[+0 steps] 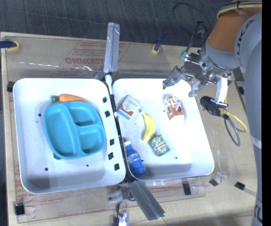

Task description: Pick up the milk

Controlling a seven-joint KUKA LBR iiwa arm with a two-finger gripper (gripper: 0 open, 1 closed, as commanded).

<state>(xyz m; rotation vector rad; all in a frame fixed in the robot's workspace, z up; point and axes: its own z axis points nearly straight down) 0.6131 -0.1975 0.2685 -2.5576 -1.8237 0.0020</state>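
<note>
arm [236,32] over right bin's [199,145] far corner | hand [182,84] apparently spread, holding nothing | milk [127,107] well apart

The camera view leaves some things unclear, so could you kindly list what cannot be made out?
- Orange thing in the left bin: mostly hidden behind the blue tray.
- Blue bottle: label too small to read.
- Milk carton: print too blurred to read.
- Gripper: finger spacing unclear from above.
- Arm: cut off by the top edge.

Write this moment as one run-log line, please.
gripper: open, above right bin far edge | milk: in bin, untouched | holding: nothing
</note>
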